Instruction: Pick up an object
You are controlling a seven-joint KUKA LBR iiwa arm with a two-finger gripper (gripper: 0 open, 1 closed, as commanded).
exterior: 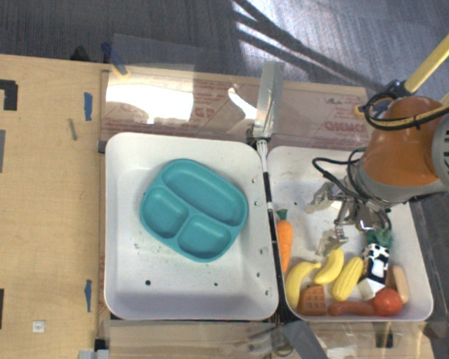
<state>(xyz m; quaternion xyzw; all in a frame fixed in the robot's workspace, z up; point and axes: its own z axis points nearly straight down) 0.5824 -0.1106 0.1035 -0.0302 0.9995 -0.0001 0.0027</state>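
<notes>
You have a teal divided plate [195,210] in the white left bin [117,282]. In the white right bin [420,292] lie an orange carrot [283,240], yellow bananas [329,267], a yellow corn cob [348,277], a red tomato [388,301] and a black-and-white patched toy [377,262]. The arm's band [399,145] is orange.

Camera view — single fixed unit, mounted above the surface [31,200], looking down at a slant. Range: moderate; both white bins framed whole, left bin [117,282] and right bin [420,292] side by side, with floor beyond the far edge. Arm [403,149] enters from frame right — near the lens, partly cropped.
</notes>
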